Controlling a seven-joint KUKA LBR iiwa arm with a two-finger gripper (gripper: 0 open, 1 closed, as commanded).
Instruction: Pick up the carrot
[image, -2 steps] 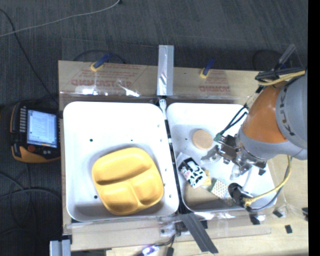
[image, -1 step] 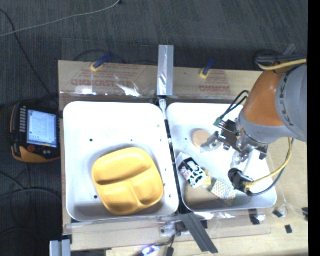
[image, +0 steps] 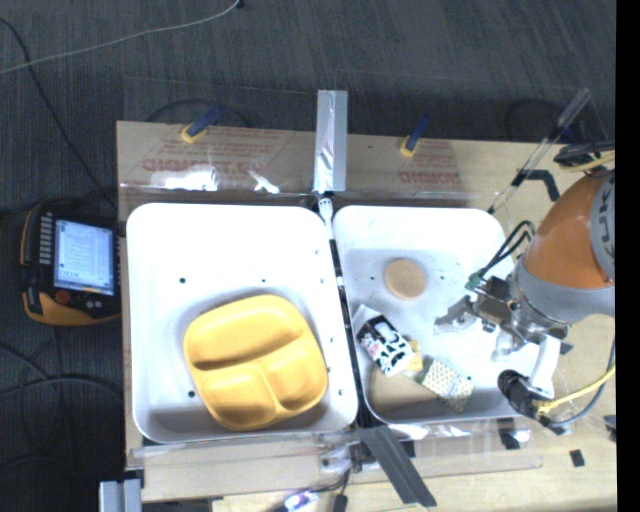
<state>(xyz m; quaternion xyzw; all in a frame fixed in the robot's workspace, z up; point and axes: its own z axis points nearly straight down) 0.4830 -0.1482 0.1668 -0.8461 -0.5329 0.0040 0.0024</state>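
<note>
Reaches in from the right as a grey arm with an orange band (image: 570, 240), wrist low over the right-hand edge of the right shallow white bin (image: 450, 235). Ends in metal jaws just inside that bin's right side, above bare white floor, touching none of the things there. Cannot tell how far the jaws stand open, nor whether anything lies between them: too small and too cluttered with cables.

Cannot tell where the carrot lies; cannot match it to anything in either bin.

In the right bin: a round, flat tan disc (image: 406, 279) near the middle; a small black-and-white patterned packet (image: 385, 343) towards the front left corner; just beside it, to its right, a speckled tan pouch (image: 446, 381) against the front wall.

In the left shallow white bin (image: 150, 300): a yellow plastic tray with compartments (image: 255, 358), lying slantwise near the front.

On the pale wooden worktop (image: 470, 165) behind the bins: two blue-and-yellow clamps (image: 200, 124). On the dark floor to the left: a handheld control pad with a lit screen (image: 75, 262).
</note>
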